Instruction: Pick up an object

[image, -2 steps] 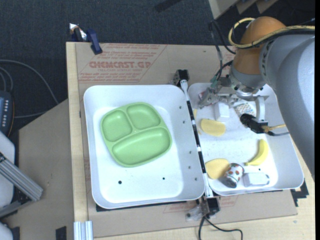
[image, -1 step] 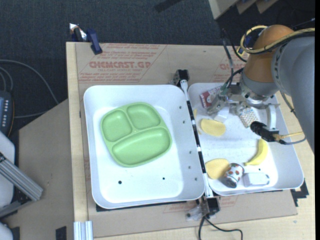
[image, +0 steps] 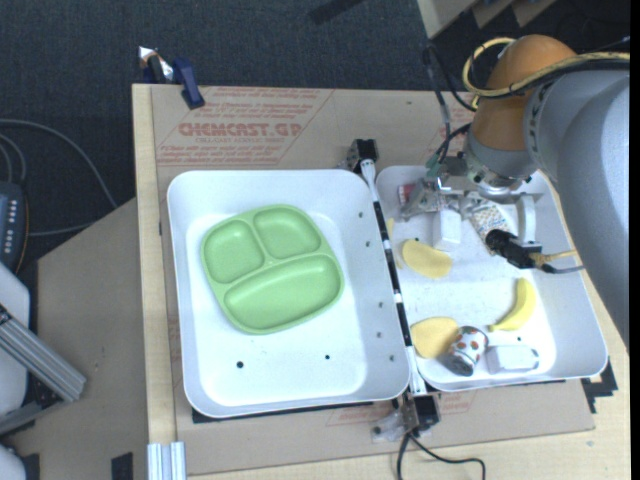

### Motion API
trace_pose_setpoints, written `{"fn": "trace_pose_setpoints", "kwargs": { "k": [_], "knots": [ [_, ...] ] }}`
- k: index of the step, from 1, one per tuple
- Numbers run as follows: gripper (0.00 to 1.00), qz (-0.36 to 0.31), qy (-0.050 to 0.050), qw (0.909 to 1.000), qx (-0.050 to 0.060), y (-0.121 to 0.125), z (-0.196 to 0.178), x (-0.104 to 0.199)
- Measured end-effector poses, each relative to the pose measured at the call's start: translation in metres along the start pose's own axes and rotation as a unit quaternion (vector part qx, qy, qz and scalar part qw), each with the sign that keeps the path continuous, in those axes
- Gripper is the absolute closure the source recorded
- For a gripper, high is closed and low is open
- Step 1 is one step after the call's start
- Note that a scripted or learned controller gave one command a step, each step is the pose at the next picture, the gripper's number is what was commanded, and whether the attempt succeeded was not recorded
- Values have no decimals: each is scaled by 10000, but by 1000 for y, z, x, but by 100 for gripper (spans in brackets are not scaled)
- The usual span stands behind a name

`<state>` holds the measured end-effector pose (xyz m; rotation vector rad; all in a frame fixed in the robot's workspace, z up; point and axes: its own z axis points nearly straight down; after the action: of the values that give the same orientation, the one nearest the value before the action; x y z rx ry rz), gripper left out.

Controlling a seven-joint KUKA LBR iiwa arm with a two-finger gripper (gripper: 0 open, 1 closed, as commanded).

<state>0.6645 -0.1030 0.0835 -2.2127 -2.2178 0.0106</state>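
1. Pale yellow against white plastic: a flat, chip-like piece (image: 426, 259) lies in the upper middle of the right bin (image: 585, 343), the nearest loose object to the gripper (image: 447, 200) and, by my judgement, the likeliest pick.

2. The piece sits just below and slightly left of the gripper in the frame; its long axis runs roughly left to right, tilting down toward the right.

3. The gripper hangs low over the bin's upper part, with a small red-marked item (image: 411, 198) just to its left. Whether it is spread or clenched, and whether it grasps anything, cannot be told from this angle.

4. The coming move appears to turn on a short shift down-frame and a touch left, so the approach crosses the piece's narrow width.

5. Further down the same bin: a banana (image: 514, 306) at centre right, curved and standing near upright in the frame; a rounder yellow piece (image: 434, 335) at lower left, touching a small grey-and-red object (image: 464, 351); a white block (image: 513, 356) beside that.

6. The grey arm (image: 585, 138), its orange band (image: 522, 78) above the wrist, enters from the upper right.

7. In the left bin (image: 190, 298), well apart from the gripper, rests a green divided plate (image: 270, 266).
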Motion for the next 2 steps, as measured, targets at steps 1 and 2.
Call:
{"fn": "trace_pose_setpoints", "kwargs": {
  "k": [1, 2],
  "knots": [
    [0, 5, -8, 10000, -2, 0, 0, 8],
    [0, 8, -8, 10000, -6, 0, 0, 9]
  ]
}}
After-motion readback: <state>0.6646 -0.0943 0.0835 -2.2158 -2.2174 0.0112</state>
